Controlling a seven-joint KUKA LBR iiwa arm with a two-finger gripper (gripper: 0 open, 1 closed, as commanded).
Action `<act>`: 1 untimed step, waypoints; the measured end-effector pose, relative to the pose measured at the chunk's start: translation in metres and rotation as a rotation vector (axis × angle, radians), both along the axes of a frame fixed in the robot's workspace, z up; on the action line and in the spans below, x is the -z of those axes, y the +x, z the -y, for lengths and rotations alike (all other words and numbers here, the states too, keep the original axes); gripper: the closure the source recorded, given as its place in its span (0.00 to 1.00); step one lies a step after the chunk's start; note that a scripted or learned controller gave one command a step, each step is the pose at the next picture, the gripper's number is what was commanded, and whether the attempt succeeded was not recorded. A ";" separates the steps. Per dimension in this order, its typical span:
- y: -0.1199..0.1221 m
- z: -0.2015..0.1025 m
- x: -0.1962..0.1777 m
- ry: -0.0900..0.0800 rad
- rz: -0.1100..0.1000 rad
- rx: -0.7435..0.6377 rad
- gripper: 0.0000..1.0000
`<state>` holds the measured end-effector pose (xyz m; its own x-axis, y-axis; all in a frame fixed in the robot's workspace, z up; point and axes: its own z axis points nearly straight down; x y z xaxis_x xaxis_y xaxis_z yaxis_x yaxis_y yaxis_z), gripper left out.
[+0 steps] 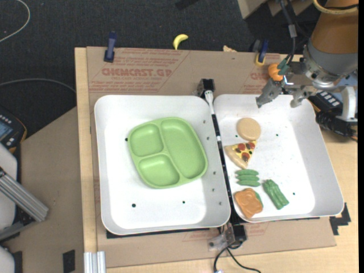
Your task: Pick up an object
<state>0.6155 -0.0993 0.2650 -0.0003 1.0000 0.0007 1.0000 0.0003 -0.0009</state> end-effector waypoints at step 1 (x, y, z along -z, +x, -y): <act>-0.053 -0.009 -0.165 -0.003 0.022 -0.002 0.00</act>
